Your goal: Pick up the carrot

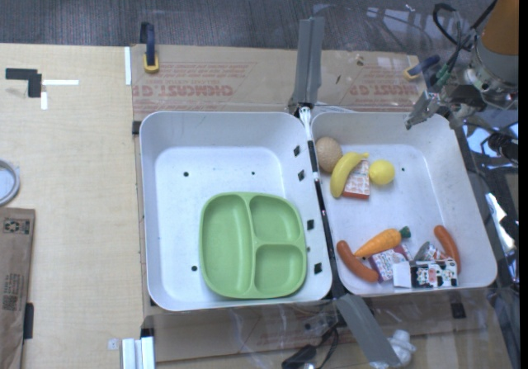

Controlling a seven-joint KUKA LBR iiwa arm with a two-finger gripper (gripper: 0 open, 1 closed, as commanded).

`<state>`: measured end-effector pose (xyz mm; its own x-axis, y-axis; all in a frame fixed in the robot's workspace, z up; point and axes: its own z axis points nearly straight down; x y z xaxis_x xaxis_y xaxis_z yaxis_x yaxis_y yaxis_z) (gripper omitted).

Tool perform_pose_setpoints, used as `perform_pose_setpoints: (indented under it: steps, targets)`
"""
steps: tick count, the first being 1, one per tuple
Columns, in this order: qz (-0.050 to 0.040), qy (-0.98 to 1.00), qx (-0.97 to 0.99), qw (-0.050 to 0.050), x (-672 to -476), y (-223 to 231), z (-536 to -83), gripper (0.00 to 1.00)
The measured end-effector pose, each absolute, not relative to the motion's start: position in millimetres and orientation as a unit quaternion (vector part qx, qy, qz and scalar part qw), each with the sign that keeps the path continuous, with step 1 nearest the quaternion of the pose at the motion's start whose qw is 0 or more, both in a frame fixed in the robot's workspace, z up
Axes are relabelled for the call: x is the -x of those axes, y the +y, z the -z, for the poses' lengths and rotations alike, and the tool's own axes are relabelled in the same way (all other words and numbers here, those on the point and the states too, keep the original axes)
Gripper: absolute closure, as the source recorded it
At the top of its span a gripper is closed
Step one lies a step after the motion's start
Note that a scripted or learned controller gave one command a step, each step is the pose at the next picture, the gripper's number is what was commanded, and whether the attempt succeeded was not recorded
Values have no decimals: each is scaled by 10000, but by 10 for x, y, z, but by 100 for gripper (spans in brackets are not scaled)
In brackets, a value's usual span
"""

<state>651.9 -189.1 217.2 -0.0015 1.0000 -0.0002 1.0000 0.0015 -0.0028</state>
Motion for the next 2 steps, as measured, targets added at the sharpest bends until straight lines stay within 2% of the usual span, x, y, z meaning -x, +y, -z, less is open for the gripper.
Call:
perform_pose_setpoints:
  steps: [1, 2]
  targets:
    - [-10, -7218, 6921, 8, -6079, -1504, -1477, 0]
    - [-9, -7514, 6599, 16, -4964, -1096, -1010, 0]
